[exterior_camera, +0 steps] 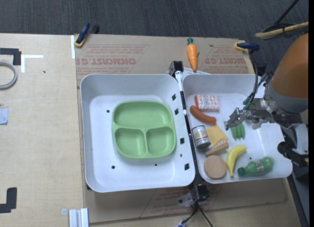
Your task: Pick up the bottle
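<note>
From the camera view above the worktop (44, 123) we see the green bottle (256, 166) lying on its side in the near right corner of the right bin (223, 80), just beside the banana (234, 157) on its left. The end effector (234, 119) hangs over the same bin farther back, above a small green vegetable (238, 131), so the bottle lies nearer the camera and a little to the right of it, apart from it. We cannot tell how its jaws stand. Also in the right bin we see a sausage (203, 115), a tin can (200, 136), a cheese wedge (217, 140), a round biscuit (215, 167) and a red-patterned packet (207, 102). The left bin (98, 162) holds a green divided tray (144, 129), and a toy carrot (191, 54) lies on the cardboard behind the bins
</note>
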You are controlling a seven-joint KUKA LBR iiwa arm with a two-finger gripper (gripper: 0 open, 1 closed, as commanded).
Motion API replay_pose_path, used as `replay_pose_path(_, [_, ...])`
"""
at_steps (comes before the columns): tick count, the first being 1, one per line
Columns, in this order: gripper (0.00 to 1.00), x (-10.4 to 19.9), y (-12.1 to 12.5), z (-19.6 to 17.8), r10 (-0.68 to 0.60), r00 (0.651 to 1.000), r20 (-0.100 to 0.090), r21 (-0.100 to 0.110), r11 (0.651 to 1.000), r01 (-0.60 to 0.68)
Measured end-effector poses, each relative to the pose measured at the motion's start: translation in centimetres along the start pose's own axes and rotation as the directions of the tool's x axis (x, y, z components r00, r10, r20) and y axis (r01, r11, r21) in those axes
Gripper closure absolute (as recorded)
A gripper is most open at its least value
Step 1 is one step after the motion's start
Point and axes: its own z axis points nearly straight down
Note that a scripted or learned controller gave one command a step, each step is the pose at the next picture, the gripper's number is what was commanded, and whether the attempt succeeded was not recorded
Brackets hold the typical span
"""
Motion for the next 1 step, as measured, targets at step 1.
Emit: replay_pose_path(1, [0.00,-2.49,3.62,11.17,0.021,1.000,0.001,-0.004,1.000,-0.021])
